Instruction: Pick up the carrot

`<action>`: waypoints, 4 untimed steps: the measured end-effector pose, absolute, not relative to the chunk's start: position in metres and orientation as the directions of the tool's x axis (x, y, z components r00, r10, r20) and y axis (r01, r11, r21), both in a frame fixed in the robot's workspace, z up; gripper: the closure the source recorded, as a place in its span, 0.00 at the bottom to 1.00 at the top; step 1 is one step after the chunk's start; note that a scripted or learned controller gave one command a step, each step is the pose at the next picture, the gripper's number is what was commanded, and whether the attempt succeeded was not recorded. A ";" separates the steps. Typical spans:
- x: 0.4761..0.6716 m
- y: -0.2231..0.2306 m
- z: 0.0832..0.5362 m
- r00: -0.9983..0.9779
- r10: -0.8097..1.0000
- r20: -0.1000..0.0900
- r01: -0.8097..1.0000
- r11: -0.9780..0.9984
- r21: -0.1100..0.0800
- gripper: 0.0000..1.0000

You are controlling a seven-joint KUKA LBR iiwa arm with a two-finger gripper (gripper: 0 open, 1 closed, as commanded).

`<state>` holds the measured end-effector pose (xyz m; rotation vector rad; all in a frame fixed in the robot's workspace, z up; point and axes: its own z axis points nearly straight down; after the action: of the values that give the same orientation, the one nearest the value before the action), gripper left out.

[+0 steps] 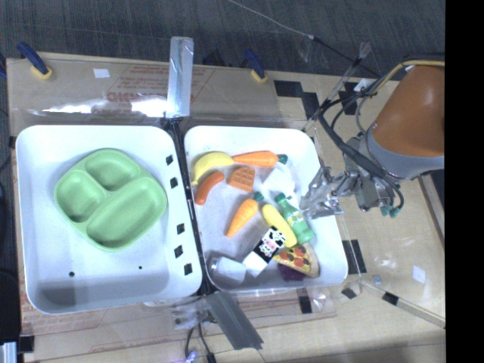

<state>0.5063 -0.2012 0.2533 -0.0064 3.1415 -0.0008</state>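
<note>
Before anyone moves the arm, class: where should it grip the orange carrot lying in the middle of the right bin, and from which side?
Grip the orange carrot across its thicker middle, from above; it lies flat and slanted, so span its width.

A single fixed camera looks down at a slant from above the pale wooden bench [393, 308], far enough back to take in both shallow white plastic bins [45, 293] side by side. The grey arm with its orange band [412, 112] enters from the frame's right.
</note>
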 end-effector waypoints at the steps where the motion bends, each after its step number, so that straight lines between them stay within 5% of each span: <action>1: 0.485 -0.192 0.133 -0.924 -0.382 -0.001 -0.382 0.924 -0.001 0.00; 2: 0.555 -0.145 0.114 -0.893 -0.449 -0.024 -0.449 0.893 -0.028 0.00; 3: 0.646 -0.171 0.114 -0.961 -0.275 -0.030 -0.274 0.961 -0.015 0.00; 4: 0.622 -0.159 0.118 -0.916 -0.398 -0.047 -0.397 0.917 -0.035 0.00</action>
<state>0.6219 -0.1594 0.1178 -0.6273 3.0237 -0.0383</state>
